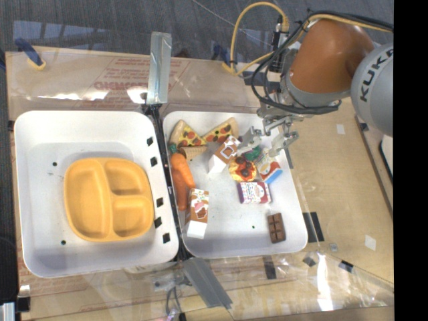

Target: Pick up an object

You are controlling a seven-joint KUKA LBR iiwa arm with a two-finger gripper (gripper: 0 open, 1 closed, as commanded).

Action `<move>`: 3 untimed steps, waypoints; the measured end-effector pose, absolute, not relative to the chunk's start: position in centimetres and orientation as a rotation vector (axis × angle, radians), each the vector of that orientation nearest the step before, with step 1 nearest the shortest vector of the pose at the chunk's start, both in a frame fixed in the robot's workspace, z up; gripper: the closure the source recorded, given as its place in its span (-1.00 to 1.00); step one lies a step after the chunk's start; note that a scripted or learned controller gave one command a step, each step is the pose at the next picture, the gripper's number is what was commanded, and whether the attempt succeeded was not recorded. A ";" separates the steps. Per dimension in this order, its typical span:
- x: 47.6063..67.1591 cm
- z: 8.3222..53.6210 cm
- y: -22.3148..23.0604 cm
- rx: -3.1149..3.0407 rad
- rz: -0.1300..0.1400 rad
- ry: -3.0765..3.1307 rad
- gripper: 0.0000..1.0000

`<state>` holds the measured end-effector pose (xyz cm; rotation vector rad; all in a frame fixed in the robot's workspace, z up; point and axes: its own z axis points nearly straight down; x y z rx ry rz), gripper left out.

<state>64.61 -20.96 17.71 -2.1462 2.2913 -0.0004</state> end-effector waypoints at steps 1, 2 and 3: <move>62.4 9.6 -20.9 -2.271 -0.011 2.161 -1.00; 62.0 9.7 -20.2 -2.194 -0.009 2.242 -1.00; 62.1 9.7 -20.9 -2.146 -0.013 2.285 -1.00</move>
